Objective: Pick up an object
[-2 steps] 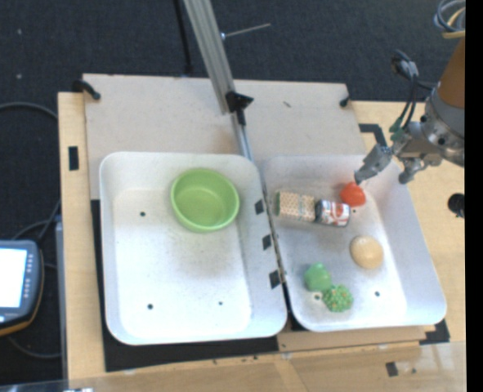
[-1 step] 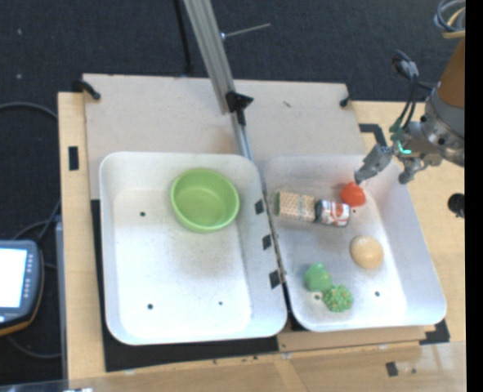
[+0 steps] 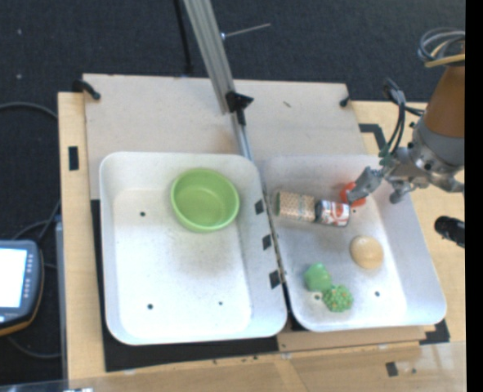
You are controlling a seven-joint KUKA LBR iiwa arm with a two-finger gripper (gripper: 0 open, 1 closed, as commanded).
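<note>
Two shallow white plastic bins sit side by side on the bench, and the right bin serves as the landmark for everything that matters. The arm's two-finger gripper hangs over the upper middle of that bin, its red-tipped end pointing down and toward the left bin; whether anything sits between its tips cannot be told from this slanted view. Just beside the gripper's tip, toward the bin's divider side, lies a cylindrical can with a speckled tan label and a red-and-white end, resting on its side across the upper part of the right bin; its red-and-white end is nearest the tool, possibly touching it. Lower in the same bin, a round beige ball-like object rests well below the gripper. Near the bin's bottom edge sit a smooth green lump and a bumpy green broccoli-like piece, close together. Across the divider, the left bin holds a light green round plastic bowl, upright.
</note>
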